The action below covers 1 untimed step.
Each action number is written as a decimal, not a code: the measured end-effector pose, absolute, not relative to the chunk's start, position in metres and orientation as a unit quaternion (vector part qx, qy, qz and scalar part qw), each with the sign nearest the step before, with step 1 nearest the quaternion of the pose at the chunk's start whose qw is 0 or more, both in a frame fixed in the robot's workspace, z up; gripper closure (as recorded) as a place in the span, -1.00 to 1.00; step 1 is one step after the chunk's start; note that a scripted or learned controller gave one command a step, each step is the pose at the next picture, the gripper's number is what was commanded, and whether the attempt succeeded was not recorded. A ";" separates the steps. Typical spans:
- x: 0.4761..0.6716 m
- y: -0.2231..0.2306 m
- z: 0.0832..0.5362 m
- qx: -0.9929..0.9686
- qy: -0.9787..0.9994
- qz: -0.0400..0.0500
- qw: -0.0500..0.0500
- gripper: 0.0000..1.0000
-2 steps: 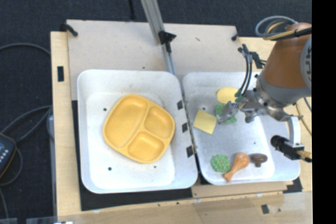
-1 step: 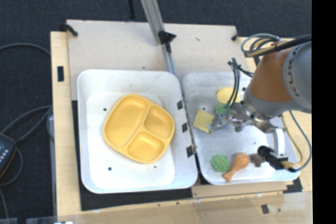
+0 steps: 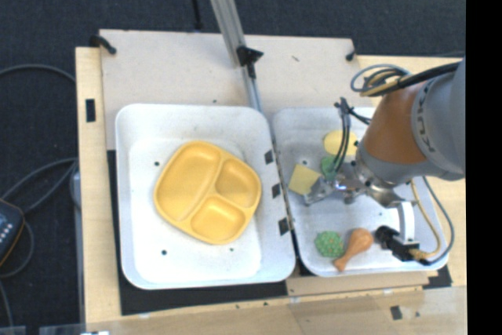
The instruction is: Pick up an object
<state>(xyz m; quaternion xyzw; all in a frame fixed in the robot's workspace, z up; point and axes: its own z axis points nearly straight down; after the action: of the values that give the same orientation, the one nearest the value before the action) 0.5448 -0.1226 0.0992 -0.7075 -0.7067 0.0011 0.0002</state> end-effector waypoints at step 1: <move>0.547 -0.123 0.112 -0.709 -0.705 -0.002 -0.001 1.00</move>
<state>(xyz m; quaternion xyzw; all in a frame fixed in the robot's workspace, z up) 0.5465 -0.1227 0.1119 -0.7088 -0.7054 -0.0015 -0.0013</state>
